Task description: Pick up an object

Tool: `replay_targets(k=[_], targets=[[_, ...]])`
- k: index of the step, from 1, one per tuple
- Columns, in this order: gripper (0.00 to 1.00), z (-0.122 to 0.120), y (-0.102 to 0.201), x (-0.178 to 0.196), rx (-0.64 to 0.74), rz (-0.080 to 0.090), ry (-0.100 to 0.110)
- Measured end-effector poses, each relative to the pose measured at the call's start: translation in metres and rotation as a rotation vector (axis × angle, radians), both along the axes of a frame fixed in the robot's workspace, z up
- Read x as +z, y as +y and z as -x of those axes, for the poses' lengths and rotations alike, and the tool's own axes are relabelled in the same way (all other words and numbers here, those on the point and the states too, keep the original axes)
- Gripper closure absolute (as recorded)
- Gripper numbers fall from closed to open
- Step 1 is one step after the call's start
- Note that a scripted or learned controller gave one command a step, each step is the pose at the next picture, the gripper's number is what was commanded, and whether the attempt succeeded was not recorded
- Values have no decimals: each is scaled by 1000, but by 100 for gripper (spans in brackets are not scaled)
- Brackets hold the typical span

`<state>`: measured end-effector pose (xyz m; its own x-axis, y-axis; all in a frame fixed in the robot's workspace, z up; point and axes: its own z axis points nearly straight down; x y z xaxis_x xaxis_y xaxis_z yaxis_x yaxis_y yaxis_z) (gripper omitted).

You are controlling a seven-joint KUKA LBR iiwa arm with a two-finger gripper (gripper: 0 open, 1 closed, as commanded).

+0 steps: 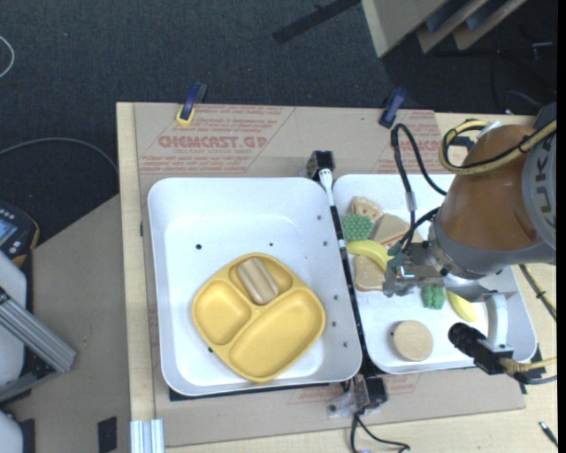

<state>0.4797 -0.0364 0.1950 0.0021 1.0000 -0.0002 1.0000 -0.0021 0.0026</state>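
Toys crowd the right bin (522,341): a banana (371,252), a green piece (357,227), tan pieces beside them, a round tan disc (412,340) near the front, and a small green bit (432,296) by the gripper (400,270), which hangs low over the heap's middle. You cannot tell how its jaws stand, because the wrist covers them. Judge your target before descending; the disc lies well apart from its neighbours and looks the easier catch, while the banana touches other pieces and may shift.

Dark grey carpet (97,62) surrounds the cardboard-topped desk (283,137); pale wooden furniture (433,22) stands at far right
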Motion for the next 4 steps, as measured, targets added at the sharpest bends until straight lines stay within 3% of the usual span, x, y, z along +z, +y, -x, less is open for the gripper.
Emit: replay_targets(k=[2,3,4], targets=[[100,1,157,74,13,-4,-1],[100,-26,85,36,-6,3,8],[100,0,60,129,0,0,-7]])
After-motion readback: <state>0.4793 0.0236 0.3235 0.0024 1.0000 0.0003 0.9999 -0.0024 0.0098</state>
